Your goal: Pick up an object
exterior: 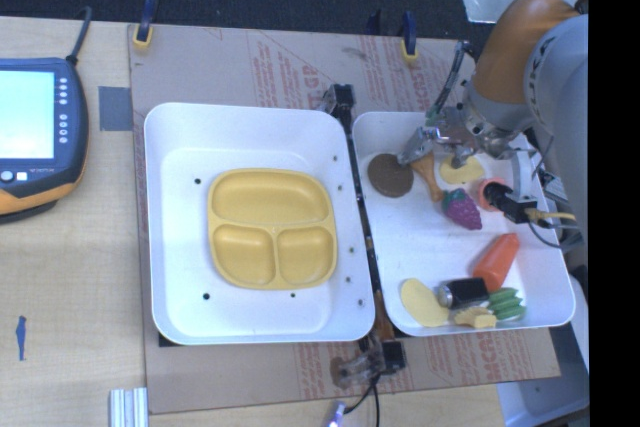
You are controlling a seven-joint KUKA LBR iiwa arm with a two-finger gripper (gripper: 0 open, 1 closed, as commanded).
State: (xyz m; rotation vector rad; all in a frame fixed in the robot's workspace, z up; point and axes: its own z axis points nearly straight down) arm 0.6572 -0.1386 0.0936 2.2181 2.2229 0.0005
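My gripper [440, 151] hangs over the far part of the right bin [545, 315], its fingers spread open with nothing between them. Just below it lie an orange wedge [428, 177] and a pale yellow slice [460, 172]. A brown disc [390, 175] sits to its left by the bin wall. A purple bunch of grapes [461, 209] and a pink-red piece [493, 193] lie nearer the front. Further forward are an orange carrot [497, 257], a yellow disc [422, 302], a black cylinder [462, 292] and a green piece [506, 303].
The left bin [170, 305] holds a yellow divided plate [272, 227]. A handheld control pendant [35, 135] lies on the bench at far left. The arm's grey body and orange band [530, 25] lean over the right bin's far right corner.
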